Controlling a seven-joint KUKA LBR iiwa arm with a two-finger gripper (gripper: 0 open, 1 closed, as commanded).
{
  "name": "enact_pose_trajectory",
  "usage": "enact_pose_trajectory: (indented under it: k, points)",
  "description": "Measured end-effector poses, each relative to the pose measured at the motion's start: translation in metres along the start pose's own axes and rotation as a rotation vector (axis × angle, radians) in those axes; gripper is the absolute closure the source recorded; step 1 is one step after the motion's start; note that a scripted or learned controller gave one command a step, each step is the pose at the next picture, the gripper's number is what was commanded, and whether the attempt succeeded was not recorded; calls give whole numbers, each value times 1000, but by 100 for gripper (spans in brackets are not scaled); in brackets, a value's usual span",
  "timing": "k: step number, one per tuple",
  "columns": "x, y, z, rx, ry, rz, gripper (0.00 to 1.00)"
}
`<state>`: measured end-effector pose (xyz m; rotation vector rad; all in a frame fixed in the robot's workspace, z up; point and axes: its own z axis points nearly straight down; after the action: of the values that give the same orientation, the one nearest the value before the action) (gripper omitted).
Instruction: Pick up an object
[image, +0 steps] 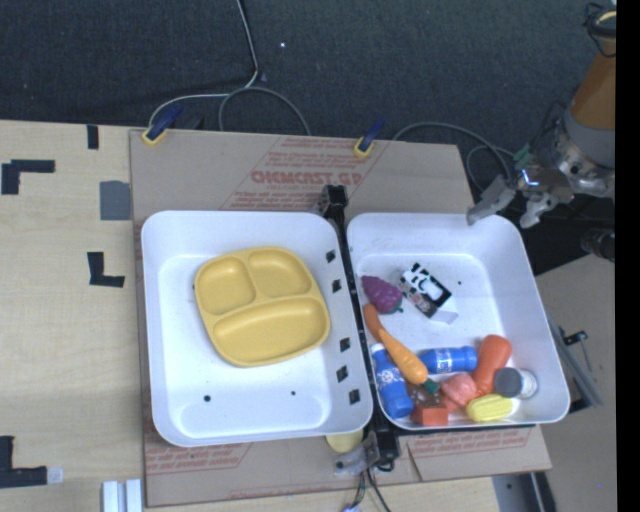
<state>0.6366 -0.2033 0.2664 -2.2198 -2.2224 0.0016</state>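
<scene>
Crowded toys (450, 380) lay heaped in the right bin's (520, 262) near corner, while the gripper (510, 198), fingers spread and pinching nothing, hung beyond its far rim, so a descent risked grabbing two or slipping.

Robotics lab test cell, not a home. Surface (60, 330) is pale wood with black tape markers (100, 270) stuck on it, cardboard sheet (290, 175) clamped at the back edge by a yellow clip (155, 133) and a blue clip (368, 138). Two white bins (165, 300) sit side by side, joined by a black bracket strip (345, 300). Loose grey cables (250, 90) trail over dark carpet (400, 50). Industrial arm (590, 110) with orange band at right. Contents are toy props: yellow divided plate (262, 305), plastic carrot (395, 345), small bottles (445, 360).
</scene>
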Motion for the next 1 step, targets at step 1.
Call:
enact_pose_trajectory:
  k: [1]
  points:
    - [58,31,187,4,1,-4,0]
